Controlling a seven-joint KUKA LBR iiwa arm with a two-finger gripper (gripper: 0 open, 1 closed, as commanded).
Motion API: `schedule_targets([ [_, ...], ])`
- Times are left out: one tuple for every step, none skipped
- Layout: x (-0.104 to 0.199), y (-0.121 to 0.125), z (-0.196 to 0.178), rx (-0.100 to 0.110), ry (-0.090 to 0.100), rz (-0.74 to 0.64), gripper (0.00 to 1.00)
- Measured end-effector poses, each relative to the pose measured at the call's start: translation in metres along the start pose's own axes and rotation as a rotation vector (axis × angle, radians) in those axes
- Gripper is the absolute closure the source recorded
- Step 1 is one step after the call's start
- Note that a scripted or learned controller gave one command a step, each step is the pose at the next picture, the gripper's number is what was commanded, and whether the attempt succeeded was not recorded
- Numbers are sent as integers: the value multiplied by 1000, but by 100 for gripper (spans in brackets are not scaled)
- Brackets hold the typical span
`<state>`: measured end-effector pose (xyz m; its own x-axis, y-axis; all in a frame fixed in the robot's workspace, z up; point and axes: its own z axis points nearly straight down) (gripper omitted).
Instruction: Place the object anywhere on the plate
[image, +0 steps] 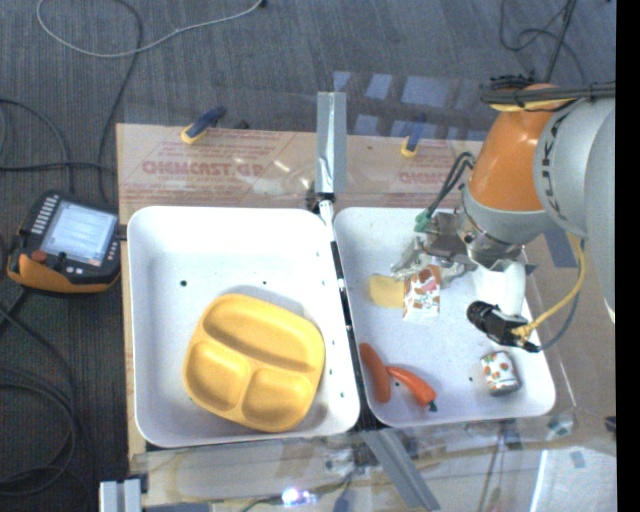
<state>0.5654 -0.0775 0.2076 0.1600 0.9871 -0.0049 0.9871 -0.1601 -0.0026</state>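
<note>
A yellow plate (255, 360) with three compartments lies in the left bin (160, 250). In the right bin (370, 230) my gripper (428, 262) hangs low over a small white carton with red print (424, 296), its tips right at the carton's top edge. A pale yellow round piece (384, 291) lies just left of the carton. Whether the fingers grip the carton is hidden by the wrist.
Near the right bin's front lie a red sausage (374, 372) and an orange carrot (412, 383). A small printed can (498, 371) sits at the front right. A teach pendant (68, 243) rests left of the bench.
</note>
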Motion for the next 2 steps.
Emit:
schedule_targets([
  [58, -39, 21, 3, 3, 85, 100],
  [106, -70, 25, 2, 5, -267, 100],
])
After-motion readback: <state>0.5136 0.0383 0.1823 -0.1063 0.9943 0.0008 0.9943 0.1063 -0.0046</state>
